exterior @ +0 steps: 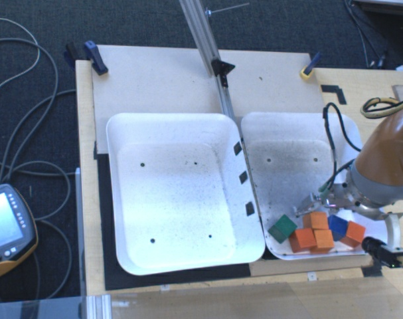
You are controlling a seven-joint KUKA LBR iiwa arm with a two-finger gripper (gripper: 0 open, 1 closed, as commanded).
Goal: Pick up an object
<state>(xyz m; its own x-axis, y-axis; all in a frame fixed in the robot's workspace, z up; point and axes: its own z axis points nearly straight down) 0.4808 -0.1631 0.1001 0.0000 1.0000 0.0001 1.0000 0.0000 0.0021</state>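
Note:
Several small blocks lie in the near right corner of the right bin: a green block, orange blocks, a blue block and a red-orange block. My gripper hangs low over this cluster, just above the orange blocks, at the end of the arm coming in from the right. Nothing shows between its fingers.
The left bin sits beside the right one, with small black clips along the shared rim. A metal pole rises from the back of the bench. Blue and yellow clamps sit at the board's far corners.

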